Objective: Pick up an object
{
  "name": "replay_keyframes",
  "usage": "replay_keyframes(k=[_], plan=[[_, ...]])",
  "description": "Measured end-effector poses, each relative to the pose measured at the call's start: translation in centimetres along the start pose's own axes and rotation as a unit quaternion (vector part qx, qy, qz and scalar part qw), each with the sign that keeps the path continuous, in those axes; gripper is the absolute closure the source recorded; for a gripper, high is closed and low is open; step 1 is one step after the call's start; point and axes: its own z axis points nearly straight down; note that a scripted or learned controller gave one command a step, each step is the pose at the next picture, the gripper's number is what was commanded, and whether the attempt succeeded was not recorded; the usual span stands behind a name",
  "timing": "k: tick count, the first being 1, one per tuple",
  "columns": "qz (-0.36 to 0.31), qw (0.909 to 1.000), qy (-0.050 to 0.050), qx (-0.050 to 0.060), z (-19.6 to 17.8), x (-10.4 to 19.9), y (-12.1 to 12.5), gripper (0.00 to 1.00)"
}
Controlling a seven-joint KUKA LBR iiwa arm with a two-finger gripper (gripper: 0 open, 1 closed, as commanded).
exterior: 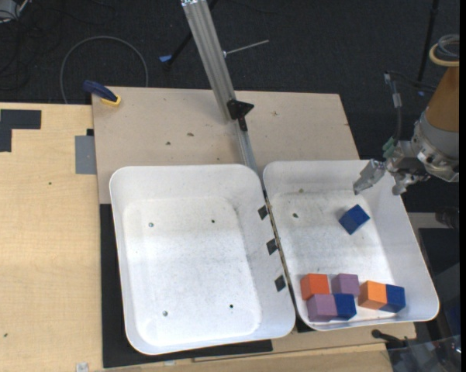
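Hovering pincer spread wide, nothing held, above blue cube.

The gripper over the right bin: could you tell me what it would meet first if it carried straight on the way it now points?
The gripper points down and left, so it would probably reach the lone blue cube first, or the right bin floor beside it; depth is unclear from this single view.

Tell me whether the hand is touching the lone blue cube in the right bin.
Apart. The camera view shows the hand up near the bin's far right rim, with bare white floor between it and the blue cube.
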Motion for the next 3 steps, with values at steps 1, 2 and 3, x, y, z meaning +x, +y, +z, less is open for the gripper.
replay_keyframes(k=[1,2,3], plan=[[0.000,1.0000,0.000,-0.006,-9.0,6.1,-0.3,0.00],[0.005,1.0000,0.000,0.002,-4.8,2.3,-5.0,0.00],[0.003,1.0000,0.001,0.003,11.7,-0.4,-3.3,0.00]])
